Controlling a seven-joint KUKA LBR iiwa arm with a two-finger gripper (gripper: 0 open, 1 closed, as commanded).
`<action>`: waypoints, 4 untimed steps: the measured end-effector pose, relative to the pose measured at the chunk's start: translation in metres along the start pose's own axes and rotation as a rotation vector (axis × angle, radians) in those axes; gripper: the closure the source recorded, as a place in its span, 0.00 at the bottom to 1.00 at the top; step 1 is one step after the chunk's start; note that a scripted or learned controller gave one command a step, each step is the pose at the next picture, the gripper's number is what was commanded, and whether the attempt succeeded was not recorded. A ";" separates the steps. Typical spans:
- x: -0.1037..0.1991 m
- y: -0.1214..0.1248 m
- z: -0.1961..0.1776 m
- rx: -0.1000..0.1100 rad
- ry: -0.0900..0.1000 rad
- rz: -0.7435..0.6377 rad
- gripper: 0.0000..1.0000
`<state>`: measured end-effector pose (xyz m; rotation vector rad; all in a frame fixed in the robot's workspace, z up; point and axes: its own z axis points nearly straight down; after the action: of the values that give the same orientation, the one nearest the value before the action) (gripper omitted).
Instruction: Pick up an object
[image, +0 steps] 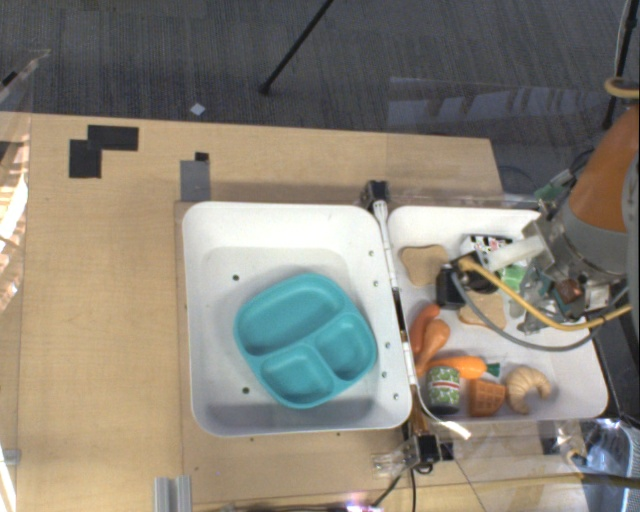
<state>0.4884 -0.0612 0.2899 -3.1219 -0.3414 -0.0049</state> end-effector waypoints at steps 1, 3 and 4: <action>0.004 -0.021 0.049 0.004 -0.007 0.000 1.00; 0.055 -0.009 0.010 -0.001 0.000 0.002 1.00; 0.023 0.037 0.085 0.002 -0.008 -0.199 1.00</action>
<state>0.5187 -0.0928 0.2055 -3.0717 -0.6489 0.0082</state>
